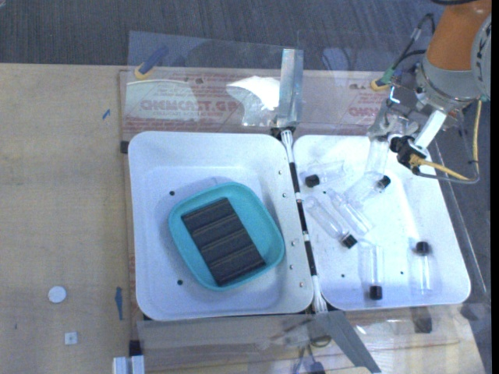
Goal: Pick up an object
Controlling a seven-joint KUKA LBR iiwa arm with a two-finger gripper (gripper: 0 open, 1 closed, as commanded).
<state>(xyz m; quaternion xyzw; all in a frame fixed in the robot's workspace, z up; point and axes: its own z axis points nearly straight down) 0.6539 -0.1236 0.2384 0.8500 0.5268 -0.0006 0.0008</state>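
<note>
Arm with orange band comes in at top right, gripper (pixel 399 135) hangs over the upper right corner of the right bin (pixel 444 209); can't tell whether it's open or closed, too small and cluttered with cabling. Right bin holds several clear vials with black caps: one vial (pixel 374 174) just below the gripper, a cluster (pixel 335 213) near the bin's left side, one (pixel 373 271) and another (pixel 422 267) along the bottom. Left bin (pixel 148 209) holds a teal tray (pixel 265 224) with a dark ribbed block (pixel 222 240) lying in it
</note>
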